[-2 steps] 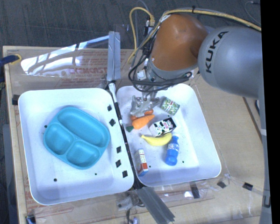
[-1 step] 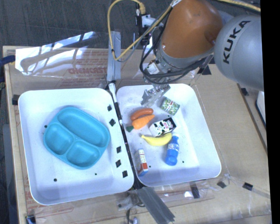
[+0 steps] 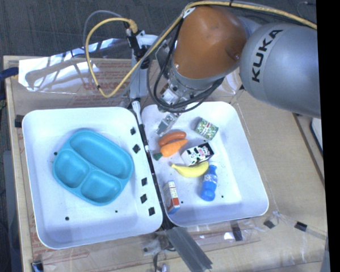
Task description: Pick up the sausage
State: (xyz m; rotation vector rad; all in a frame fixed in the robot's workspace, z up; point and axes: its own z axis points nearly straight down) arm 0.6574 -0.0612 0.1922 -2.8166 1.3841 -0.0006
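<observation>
Hovering above the right bin [image 3: 248, 157], the gripper [image 3: 165, 125] hangs just beside the sausage [image 3: 172, 137], positioned for descent. Finger state: cannot tell. The sausage lies against the carrot [image 3: 172, 148], so a clean grasp looks difficult.

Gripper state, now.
Gripper: cannot be told; it hangs just above the sausage in the right bin.
</observation>
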